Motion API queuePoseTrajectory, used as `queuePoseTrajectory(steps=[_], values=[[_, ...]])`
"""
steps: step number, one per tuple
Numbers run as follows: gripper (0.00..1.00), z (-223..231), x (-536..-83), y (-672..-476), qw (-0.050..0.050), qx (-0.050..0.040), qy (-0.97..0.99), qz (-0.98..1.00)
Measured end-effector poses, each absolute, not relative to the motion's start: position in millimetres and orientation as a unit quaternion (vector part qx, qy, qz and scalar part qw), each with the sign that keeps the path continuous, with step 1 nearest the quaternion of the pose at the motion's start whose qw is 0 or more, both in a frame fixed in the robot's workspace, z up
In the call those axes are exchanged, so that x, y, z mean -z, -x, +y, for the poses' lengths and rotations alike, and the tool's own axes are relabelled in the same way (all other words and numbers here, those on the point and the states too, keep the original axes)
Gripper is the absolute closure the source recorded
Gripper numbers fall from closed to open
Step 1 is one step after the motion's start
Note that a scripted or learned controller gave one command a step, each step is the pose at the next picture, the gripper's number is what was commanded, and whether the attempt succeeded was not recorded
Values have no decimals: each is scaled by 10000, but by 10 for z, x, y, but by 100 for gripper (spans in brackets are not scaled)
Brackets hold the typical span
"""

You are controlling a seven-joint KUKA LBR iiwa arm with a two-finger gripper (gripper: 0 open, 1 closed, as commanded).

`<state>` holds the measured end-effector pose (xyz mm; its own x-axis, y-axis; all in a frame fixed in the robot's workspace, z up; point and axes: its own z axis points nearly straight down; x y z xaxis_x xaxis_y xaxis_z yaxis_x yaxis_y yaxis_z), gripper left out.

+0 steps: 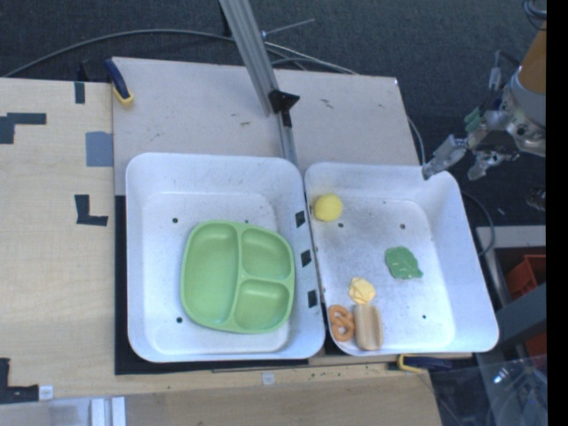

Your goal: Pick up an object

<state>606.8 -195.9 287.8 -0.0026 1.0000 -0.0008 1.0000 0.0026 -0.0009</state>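
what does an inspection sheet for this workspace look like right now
surface: wooden bench bearing two white bins, left bin and right bin, side by side
job's things: yellow ball, green piece, small yellow piece, pretzel and hot dog bun in the right bin
clutter: green divided plate in the left bin
grippers: tool above the right bin's far right corner, holding nothing seen
cables: black cable behind the bench
surroundings: slanted metal pole, yellow clamp, dark floor
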Motion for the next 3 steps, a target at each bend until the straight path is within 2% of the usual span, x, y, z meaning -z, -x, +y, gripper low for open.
queuePoseTrajectory(steps=[1,2,3], values=[[0,-1959,-2879,-6068,0,-7,7061,-7081],[0,-1931,-2231,-6058,30,-26,7063,-7079],[0,-1921,-1779,-5995,19,-21,7064,-7078]])
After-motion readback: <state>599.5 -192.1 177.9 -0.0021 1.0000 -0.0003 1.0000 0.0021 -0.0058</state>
